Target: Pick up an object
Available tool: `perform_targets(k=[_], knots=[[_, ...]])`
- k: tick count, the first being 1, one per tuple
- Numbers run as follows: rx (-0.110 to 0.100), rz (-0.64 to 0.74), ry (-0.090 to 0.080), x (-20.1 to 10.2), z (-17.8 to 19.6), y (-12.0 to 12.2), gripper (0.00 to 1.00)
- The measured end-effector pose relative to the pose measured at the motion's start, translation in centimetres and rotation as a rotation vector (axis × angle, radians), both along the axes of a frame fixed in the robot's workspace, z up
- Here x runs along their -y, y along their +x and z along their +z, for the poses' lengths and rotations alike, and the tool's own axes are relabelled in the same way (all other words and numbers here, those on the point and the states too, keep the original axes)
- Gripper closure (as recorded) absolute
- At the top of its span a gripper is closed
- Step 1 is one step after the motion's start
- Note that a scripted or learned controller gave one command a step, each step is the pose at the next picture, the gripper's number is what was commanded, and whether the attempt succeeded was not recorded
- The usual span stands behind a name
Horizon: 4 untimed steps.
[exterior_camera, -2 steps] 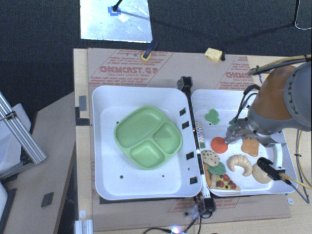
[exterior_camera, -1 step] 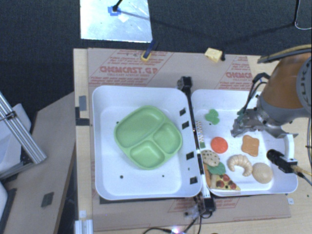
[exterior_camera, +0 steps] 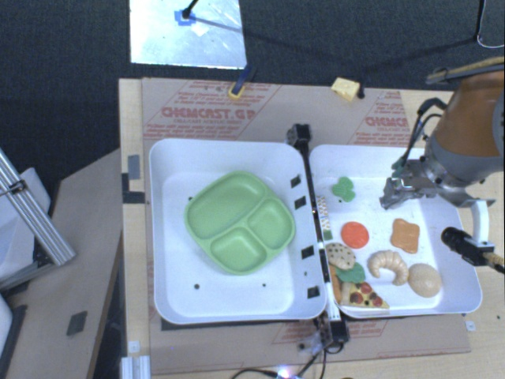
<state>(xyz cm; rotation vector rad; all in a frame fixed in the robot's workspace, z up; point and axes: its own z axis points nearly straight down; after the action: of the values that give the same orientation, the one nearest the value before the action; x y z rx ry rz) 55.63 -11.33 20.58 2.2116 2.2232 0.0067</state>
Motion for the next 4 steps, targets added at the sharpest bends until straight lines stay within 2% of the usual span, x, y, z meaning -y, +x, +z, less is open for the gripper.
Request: perform_targets(k=[1,2,3,4], knots=[[-0.002,0.0,0.0,0.0,2.0,0.1,1.0],[-0.005,0.004,0.003,-5.6,1.1,1.3,1.0],[-0.002,0.005,0.003,-10.2,2.4,3.3,1.0],[-0.004,0.004,0.003,-15.3,1.0,4.9,1.0]])
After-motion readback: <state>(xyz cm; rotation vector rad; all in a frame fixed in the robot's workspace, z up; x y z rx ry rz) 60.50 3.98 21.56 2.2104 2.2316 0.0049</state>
